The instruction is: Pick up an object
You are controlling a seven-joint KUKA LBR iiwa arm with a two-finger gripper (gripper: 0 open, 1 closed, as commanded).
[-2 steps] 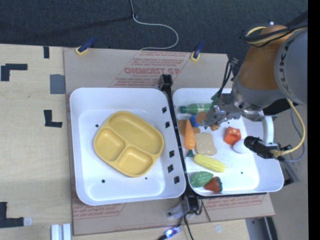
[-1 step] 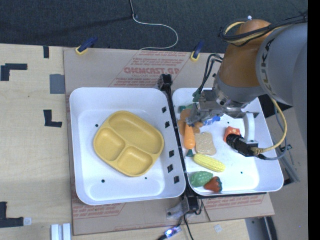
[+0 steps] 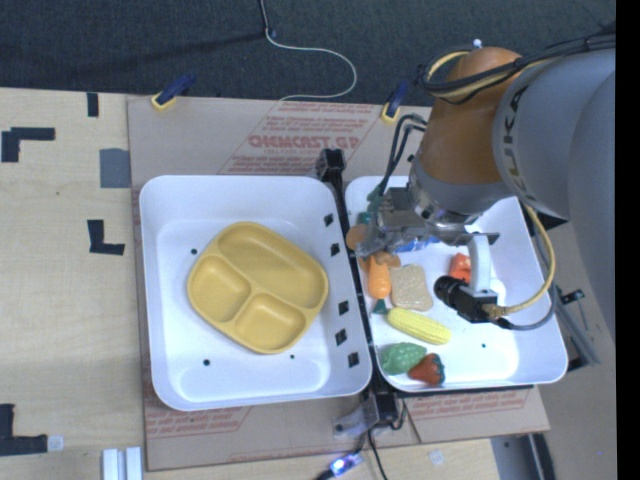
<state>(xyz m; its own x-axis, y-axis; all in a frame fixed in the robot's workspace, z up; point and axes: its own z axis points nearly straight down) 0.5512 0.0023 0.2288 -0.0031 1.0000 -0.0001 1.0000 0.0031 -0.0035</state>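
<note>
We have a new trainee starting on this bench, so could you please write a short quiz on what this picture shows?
1. True or false: the yellow plastic divided plate lies in the right white bin.
2. Which toy lies nearest the front rim of the right bin?
A. the tan bread slice
B. the yellow toy corn cob
C. the green and red toy strawberry
3. Fill in: the arm's two-finger gripper hangs over the right bin's ____ wall, above the orange toy carrot.

Key
1. False: it lies in the left white bin.
2. C
3. left
</note>
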